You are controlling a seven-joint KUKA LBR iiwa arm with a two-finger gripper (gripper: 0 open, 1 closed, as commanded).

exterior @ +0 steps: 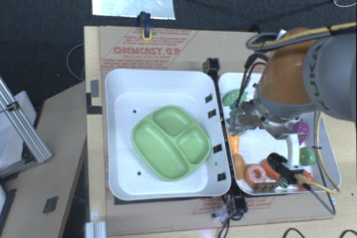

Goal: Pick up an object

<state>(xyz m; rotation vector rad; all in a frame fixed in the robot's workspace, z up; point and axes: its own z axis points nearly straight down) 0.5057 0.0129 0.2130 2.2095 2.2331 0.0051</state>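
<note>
Cannot tell the state of the fingers (239, 120), low in the right white bin (329, 159), near the green toy (231, 98).

— What sits in the right bin (333, 167)?
— Small toy foods: a pink-iced doughnut (256, 174) near the front wall, an orange piece (239, 164) just beside it, a green item (231, 98) toward the back.
— Anything else?
— A purple cluster (301, 129) and a green ball (307, 155) near the right side.
— And the left bin (125, 97)?
— A green divided plate (170, 142), lying flat.
</note>
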